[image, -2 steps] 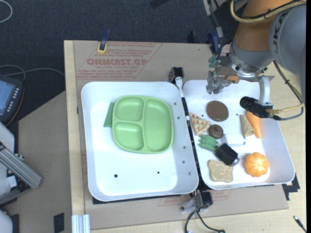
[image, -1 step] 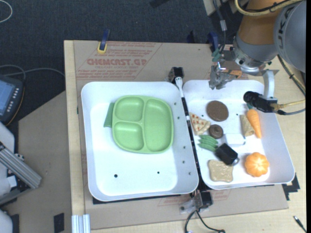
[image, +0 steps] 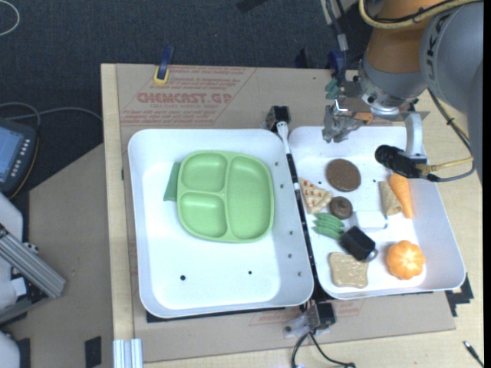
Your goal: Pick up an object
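The bench (image: 123,297) was a pale wooden board, and a sheet of brown cardboard (image: 192,94) with red printed letters lay on it under the 2 white bins. Around the bench the floor was covered with a dark blue-grey carpet (image: 115,14), and some cables ran over it at the left. A yellow and blue clamp (image: 163,67) sat on the far edge of the cardboard.

The left bin (image: 153,274) held a green plate with 3 compartments (image: 226,196), lying near its middle. The right bin (image: 453,259) held the small things: a brown round disc (image: 343,175), a waffle-like piece (image: 314,195), a small dark round piece (image: 340,207), green bean pods (image: 331,226), a black block (image: 357,243), a slice of toast (image: 347,271), an orange fruit (image: 404,259), a carrot (image: 401,195) and a beige piece (image: 390,199) touching the carrot on its left side.

The grey arm with the orange band (image: 410,10) reached in from the right, and the gripper (image: 337,129) hung over the far left corner of the right bin, just beyond the brown disc. I could not tell how wide the jaws stood, because they were too small and dark against the bin rim. Nothing was seen between them.
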You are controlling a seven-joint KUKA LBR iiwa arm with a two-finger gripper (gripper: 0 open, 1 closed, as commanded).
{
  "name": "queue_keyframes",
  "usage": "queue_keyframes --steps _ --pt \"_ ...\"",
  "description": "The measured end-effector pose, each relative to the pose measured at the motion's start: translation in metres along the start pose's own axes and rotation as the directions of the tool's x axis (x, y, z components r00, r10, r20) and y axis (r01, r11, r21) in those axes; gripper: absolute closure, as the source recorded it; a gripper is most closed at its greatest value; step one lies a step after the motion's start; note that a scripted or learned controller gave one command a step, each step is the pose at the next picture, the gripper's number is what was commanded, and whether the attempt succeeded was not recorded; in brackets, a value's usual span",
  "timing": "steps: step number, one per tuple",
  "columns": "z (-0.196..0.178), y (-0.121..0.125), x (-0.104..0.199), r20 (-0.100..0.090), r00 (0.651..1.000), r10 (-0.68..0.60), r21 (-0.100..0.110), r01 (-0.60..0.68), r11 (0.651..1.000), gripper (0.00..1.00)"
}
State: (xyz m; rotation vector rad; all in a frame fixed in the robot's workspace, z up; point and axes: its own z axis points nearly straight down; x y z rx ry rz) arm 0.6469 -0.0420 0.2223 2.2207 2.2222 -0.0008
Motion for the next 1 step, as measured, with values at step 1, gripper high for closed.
queue_keyframes --steps 1 --pt "-0.0028 -0.0013 -0.0129 0.001 1.000 0.002 -0.002 -0.002 1.000 1.00"
